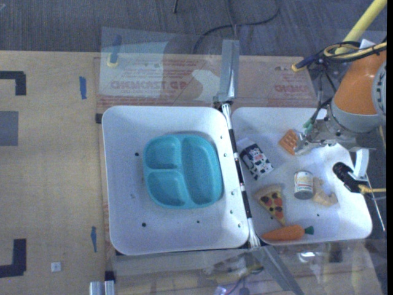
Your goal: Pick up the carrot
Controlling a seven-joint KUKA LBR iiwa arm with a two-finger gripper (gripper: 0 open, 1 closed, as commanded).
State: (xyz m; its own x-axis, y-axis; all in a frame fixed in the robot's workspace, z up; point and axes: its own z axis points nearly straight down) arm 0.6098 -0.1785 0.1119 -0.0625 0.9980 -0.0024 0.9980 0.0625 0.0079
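The carrot (284, 233) lies at the near edge of the right bin (350, 226). The gripper (305, 136) hangs far from it, by a waffle (288, 142) (open or closed, I cannot tell). Next it must reach nearer, over the carrot.

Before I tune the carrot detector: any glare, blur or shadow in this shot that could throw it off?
Camera view: overall soft, slightly blurred; the carrot lies evenly lit at the right bin's near edge; glare streaks the clear sheet behind the bins; the gripper area is smeared and hard to read.
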